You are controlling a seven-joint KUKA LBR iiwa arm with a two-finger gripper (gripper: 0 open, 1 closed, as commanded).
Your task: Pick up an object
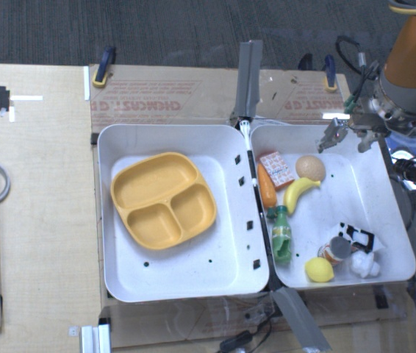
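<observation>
Camera view showed me the gripper (348,133) above the right bin (384,197), fingers released, nothing picked yet.

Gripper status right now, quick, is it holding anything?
Gripper: above the far edge of the right bin, nothing seen between its fingers; open or shut cannot be told.

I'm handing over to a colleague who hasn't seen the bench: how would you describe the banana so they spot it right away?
Look in the right-hand white bin, the one crowded with small items, not the bin holding the yellow divided plate. In its upper left part lies the banana, just below a tan egg-shaped ball and right of the carrot. It is the only curved yellow piece; the lemon near the front is round.
</observation>
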